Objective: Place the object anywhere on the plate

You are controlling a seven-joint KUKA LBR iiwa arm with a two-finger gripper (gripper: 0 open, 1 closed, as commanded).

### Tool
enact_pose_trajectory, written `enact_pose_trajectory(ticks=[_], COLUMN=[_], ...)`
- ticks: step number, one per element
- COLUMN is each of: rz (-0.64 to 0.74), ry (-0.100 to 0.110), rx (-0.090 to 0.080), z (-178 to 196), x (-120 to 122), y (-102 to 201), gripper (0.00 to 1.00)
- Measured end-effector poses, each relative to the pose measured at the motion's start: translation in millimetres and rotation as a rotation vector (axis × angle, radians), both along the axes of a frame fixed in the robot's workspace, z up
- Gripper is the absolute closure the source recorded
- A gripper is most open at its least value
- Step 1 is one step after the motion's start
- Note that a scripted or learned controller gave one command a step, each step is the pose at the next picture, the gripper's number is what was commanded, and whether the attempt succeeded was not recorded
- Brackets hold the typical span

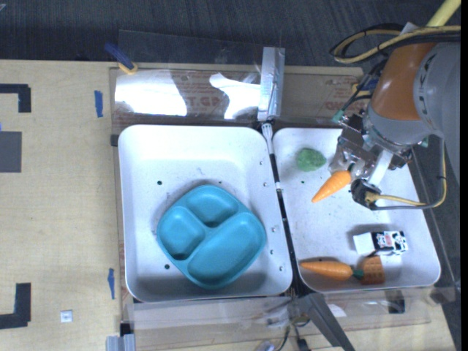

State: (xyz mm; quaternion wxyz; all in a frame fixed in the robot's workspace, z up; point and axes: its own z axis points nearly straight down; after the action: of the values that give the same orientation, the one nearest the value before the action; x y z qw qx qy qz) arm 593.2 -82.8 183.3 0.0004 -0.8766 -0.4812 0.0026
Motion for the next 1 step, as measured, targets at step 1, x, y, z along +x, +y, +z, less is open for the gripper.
enact_pose_trajectory(ticks=[1], rz=[-0.101], ry=[-0.003], rx=[0.003], z=[7.5], x=[19.8], y=[85.5], gripper=[1.00])
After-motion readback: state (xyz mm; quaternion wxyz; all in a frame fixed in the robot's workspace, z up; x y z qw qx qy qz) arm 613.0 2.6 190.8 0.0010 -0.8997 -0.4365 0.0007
